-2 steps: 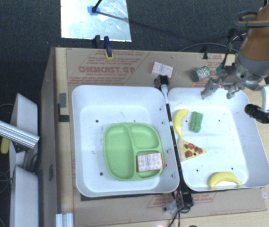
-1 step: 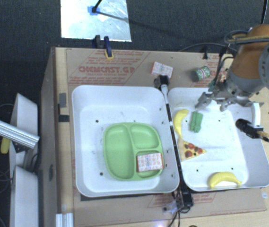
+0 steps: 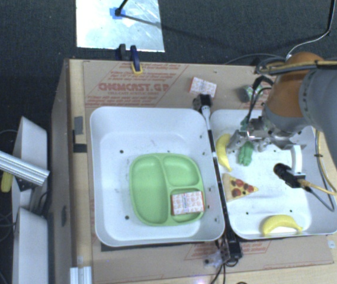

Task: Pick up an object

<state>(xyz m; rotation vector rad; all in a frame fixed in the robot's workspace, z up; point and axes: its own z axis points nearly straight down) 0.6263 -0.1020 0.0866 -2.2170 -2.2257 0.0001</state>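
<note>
In the right bin [image 3: 316, 215] my gripper [image 3: 249, 141] hangs low over the far left part, directly above a small green toy vegetable [image 3: 245, 155]. The green piece lies just under the gripper, partly hidden by it. A yellow banana [image 3: 222, 151] lies along the bin's left wall beside it. A pizza slice [image 3: 238, 187] rests nearer the front, and a second banana [image 3: 280, 223] lies by the front wall.
The left bin [image 3: 109, 158] holds a green divided plate [image 3: 156, 185] with a small patterned box [image 3: 187, 203] on its front right section. A similar small box [image 3: 203, 87] lies on the cardboard behind the bins. The arm covers the right bin's far right part.
</note>
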